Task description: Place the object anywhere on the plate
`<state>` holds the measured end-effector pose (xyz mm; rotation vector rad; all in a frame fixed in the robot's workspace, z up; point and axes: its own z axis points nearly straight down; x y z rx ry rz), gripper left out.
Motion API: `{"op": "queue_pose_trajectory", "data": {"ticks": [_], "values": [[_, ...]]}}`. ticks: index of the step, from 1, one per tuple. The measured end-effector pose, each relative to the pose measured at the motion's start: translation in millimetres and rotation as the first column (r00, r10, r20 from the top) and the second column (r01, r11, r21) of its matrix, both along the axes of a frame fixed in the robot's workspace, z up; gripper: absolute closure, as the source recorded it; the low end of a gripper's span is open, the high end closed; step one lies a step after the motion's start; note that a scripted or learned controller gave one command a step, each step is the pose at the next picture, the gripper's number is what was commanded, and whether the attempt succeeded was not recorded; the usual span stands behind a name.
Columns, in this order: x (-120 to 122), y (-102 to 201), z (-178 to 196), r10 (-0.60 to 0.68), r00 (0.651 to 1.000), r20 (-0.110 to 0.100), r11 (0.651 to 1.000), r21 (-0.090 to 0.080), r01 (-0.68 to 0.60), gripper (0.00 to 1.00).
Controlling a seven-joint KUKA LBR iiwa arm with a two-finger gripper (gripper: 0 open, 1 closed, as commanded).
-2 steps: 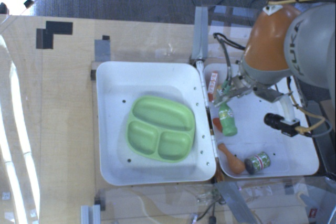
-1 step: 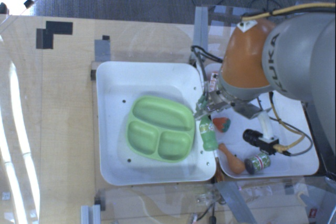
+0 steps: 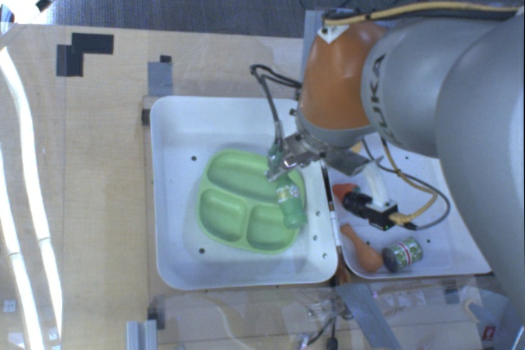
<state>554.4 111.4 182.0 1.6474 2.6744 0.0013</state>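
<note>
The gripper (image 3: 286, 162) hangs over the green plate's (image 3: 234, 205) right edge, its grip hidden from view, with a small green bottle (image 3: 291, 207) just below; it should probably release low, well inside the rim.

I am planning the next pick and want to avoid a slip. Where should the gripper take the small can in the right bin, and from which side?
The can lies on its side near the right bin's front edge. Probably best to come straight down and close across its round body at mid-length, fingers on the two long sides. The orange object lies close on the left, so keep clear of it.
</note>
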Motion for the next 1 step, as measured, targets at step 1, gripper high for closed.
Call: {"op": "queue_pose_trajectory", "data": {"ticks": [1], "values": [[0.1,-0.3,0.1,-0.001,1.000,0.000,1.000,0.000,0.001,0.00]]}}
